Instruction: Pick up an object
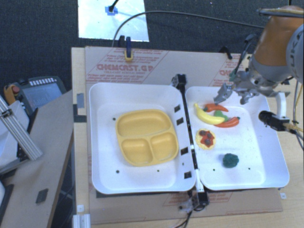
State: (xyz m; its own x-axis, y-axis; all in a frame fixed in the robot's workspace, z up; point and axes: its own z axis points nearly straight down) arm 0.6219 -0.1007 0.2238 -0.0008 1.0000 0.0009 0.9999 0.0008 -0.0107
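**Toy food in the right bin, tool above its far side**

Toy banana (209, 116) is seen in the right bin (273, 172), lying at a slant near the bin's far-left part. A red toy chilli (216, 108) is touching it at its upper side, and a second red chilli (229, 122) is pressed against its lower right end. Just below, a small round pizza-like piece (206, 138) is laid flat, and a dark green broccoli-like lump (231, 160) is set apart nearer the front. The left bin (102, 175) is occupied by a yellow three-compartment tray (145, 137).

The tool (233, 94) is held over the far edge of the right bin, just above the chilli and banana cluster; its two fingers are seen spread apart, with nothing between them.

The toys are judged to be light, hollow and smooth, so slipping is likely. The banana is best taken across its narrow middle, though its touching neighbours may be pushed. The broccoli lump, standing alone and rough-surfaced, is judged the easier grip.
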